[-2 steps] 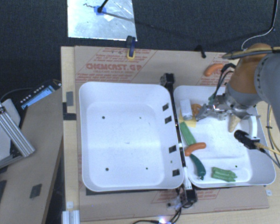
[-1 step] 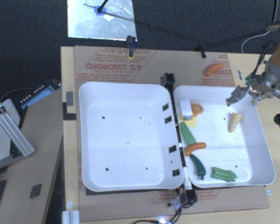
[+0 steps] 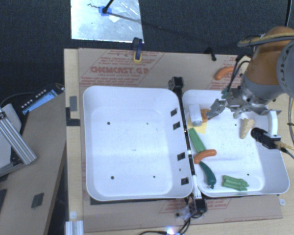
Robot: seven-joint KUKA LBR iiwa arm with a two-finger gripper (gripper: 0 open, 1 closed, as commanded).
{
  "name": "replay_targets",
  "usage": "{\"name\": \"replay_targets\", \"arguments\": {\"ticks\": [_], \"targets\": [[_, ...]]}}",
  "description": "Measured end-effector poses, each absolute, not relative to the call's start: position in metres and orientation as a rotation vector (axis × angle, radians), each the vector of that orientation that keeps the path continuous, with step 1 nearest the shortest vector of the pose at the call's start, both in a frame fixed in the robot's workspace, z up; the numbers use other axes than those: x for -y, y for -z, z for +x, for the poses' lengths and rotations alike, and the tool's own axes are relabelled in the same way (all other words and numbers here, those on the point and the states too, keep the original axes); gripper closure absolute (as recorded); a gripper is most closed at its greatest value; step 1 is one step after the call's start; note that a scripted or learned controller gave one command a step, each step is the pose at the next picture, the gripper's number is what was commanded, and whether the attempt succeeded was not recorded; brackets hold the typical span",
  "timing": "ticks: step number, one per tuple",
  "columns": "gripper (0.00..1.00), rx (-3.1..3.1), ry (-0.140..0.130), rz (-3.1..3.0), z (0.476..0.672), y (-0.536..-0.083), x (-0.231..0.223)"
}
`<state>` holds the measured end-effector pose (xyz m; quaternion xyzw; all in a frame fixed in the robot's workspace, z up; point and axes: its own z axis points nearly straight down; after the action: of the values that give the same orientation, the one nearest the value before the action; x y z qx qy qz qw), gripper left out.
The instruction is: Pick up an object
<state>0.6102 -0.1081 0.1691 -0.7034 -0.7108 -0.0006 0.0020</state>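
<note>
Bumpy green plastic toy vegetable at near rim, light, stiff, graspable across its middle; gripper poised apart, jaw state unclear.

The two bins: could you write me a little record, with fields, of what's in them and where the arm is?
left bin: white, shallow, bare floor visible
right bin: white, holds several small items
near divider: green pepper, orange carrot, teal pepper
front edge: green item
back corner: white tube, yellow piece
right side: cream cone
outside bins: orange item on the board
arm: over the right bin's back
gripper: low, beside the white tube
</note>
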Motion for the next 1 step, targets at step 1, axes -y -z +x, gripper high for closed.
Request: {"name": "replay_targets", "arguments": {"ticks": [1], "targets": [[0.0, 2.231, 0.002, -2.208, 0.5764, -0.1849, 0.0363]]}}
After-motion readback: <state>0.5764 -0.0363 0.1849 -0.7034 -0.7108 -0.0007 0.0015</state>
